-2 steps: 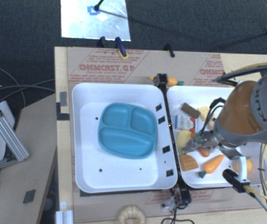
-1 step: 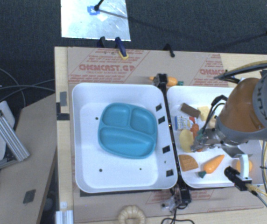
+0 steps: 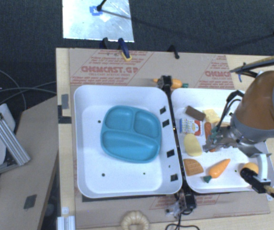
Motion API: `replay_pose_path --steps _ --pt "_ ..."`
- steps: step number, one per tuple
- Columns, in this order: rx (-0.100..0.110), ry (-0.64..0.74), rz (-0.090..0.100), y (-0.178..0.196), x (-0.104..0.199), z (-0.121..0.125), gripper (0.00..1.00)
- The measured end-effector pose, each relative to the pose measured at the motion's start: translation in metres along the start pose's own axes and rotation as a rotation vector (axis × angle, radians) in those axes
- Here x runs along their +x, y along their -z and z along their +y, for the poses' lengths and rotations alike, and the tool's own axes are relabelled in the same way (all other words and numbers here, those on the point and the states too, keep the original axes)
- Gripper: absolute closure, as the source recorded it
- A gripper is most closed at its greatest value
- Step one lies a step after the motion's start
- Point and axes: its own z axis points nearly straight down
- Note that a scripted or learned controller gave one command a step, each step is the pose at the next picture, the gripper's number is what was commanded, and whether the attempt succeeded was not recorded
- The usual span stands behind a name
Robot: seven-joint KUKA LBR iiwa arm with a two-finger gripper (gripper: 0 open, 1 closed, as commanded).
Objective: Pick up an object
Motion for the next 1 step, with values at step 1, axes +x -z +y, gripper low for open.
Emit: replay_pose_path --steps 1 --pt "-0.002 0.000 -0.001 0.0475 -0.0090 0.0027 1.00"
